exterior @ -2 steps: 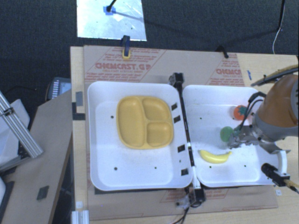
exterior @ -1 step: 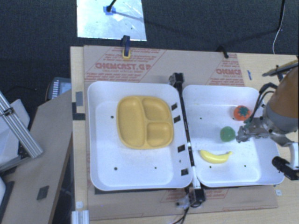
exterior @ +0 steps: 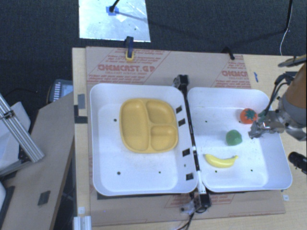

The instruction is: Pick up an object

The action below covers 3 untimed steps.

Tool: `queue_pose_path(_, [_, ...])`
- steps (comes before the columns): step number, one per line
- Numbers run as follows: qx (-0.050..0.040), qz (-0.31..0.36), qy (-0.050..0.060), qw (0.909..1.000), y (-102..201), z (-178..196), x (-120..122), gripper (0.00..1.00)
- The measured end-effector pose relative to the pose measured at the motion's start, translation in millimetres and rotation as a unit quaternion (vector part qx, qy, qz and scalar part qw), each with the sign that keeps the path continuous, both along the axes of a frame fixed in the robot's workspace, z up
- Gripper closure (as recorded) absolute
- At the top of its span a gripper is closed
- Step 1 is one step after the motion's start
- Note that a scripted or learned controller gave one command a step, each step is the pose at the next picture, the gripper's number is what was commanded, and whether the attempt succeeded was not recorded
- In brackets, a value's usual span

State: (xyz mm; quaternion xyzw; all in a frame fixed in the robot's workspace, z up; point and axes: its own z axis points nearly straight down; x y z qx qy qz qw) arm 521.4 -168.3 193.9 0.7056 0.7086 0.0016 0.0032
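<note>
White plastic makes up the two shallow bins set side by side on the surface: the left bin point(exterior: 103, 176) carries a yellow plastic divided plate point(exterior: 147, 125) with three compartments, lying flat near its middle, and the right bin point(exterior: 273, 174) carries three small toy foods. Largest of those is the yellow toy banana point(exterior: 220, 160), lying flat towards the near edge; it looks light, stiff and smooth, so a grip across its narrow middle would probably hold best, while its ends may slide out. Next comes the round green ball-like toy point(exterior: 233, 137), sitting just above the banana and apart from it; it looks light and likely to roll if nudged, so it wants closing on squarely across its widest part. Smallest is the red-orange toy fruit with a green top point(exterior: 248, 115), near the bin's far right side. From the right the pincer point(exterior: 255, 131) hangs low over the bin between the red fruit and the green ball, near both and pinching nothing I can make out; whether its tips are spread or pressed together I cannot tell. Nothing crowds the three toys, though the bin wall stands close behind the red fruit.
</note>
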Motion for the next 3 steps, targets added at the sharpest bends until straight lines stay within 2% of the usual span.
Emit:
queue_pose_path(1, [-0.0004,0.000,-0.001,1.0000,-9.7,56.1,-3.3,1.00])
queue_pose_path(3, [0.0019,0.003,0.002,1.0000,88.2,64.9,8.0,1.00])
